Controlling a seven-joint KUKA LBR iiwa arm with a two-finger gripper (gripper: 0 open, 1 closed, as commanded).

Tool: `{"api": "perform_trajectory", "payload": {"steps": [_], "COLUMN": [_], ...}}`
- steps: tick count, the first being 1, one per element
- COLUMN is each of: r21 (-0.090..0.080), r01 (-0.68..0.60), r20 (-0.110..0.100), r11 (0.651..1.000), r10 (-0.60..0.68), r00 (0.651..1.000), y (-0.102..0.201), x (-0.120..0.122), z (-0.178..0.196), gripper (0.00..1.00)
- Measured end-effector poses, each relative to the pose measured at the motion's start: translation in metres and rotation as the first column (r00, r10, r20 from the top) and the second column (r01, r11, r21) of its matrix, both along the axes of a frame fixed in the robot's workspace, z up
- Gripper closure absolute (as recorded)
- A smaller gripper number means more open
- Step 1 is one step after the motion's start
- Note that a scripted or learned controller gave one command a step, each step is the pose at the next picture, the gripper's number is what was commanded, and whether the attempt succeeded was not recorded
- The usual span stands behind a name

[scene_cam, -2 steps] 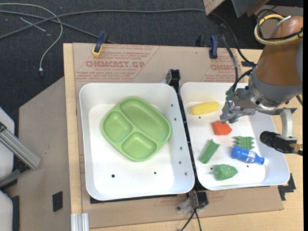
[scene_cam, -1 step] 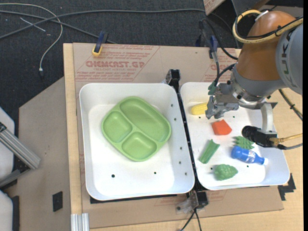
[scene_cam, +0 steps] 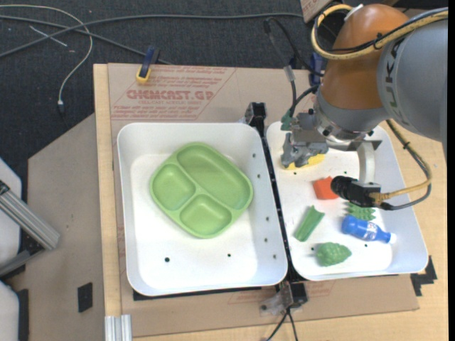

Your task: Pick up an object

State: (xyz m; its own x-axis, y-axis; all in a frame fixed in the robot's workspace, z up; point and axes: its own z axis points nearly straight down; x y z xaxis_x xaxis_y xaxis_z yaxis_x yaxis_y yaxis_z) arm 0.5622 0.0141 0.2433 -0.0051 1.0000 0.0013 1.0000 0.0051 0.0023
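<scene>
Brown cardboard sheeting [scene_cam: 170,94] covers the bench under two shallow white bins, the left bin [scene_cam: 142,251] and the right bin [scene_cam: 402,251]. The small orange block [scene_cam: 323,188] in the right bin serves as marker. Up and to the left of it, the gripper [scene_cam: 302,156] hangs low over a small yellow object [scene_cam: 313,160], seemingly touching it. Whether the gripper is spread or closed cannot be told from this angle. I judge this the grasping step; next it must close firmly on the yellow piece, then lift straight up.

Count: one yellow, one orange, one blue plastic bottle [scene_cam: 364,229] below-right of the block, three green toys near it, and one green divided plate [scene_cam: 202,188] far left
</scene>
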Motion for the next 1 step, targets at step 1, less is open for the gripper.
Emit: {"api": "perform_trajectory", "payload": {"steps": [1], "r21": [0.000], "r01": [-0.001], "r20": [0.001], "r11": [1.000], "r10": [0.001], "r00": [1.000], "y": [0.0425], "x": [0.0213], "z": [0.0023], "gripper": [1.00]}}
